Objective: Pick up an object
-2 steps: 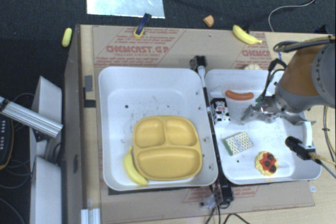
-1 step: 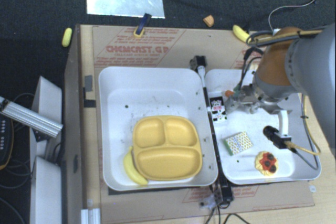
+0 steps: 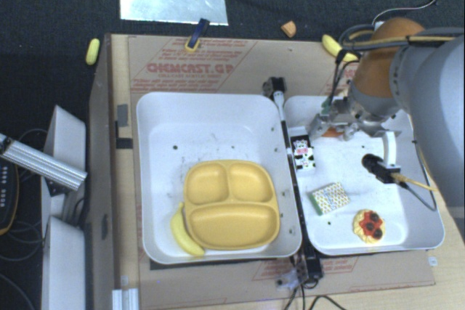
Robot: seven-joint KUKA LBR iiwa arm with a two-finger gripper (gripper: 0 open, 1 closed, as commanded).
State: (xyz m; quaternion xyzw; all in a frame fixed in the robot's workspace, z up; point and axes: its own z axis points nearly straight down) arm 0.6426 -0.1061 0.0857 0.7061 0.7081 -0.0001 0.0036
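Possible failures, largest first. In the left bin (image 3: 189, 123): plate (image 3: 231, 203) across the near half, probably too broad and shallow to pinch anywhere but the rim, so likely to tip or slide out. Banana (image 3: 183, 232) tucked partly under the plate's near-left edge, likely to drag the plate along if pulled.

In the right bin (image 3: 410, 203): block (image 3: 328, 197) near the middle, disc (image 3: 369, 225) toward the near-right corner, tile (image 3: 302, 154) tight against the left wall, so a risk of striking that wall.

Gripper (image 3: 333, 125) low by the right bin's far-left corner, hidden under the wrist; open or closed, impossible to judge. Apart from block, disc and tile; a grab there judged likely to miss all three.

Counted: two bins, one plate, one banana, one block, one disc, one tile.
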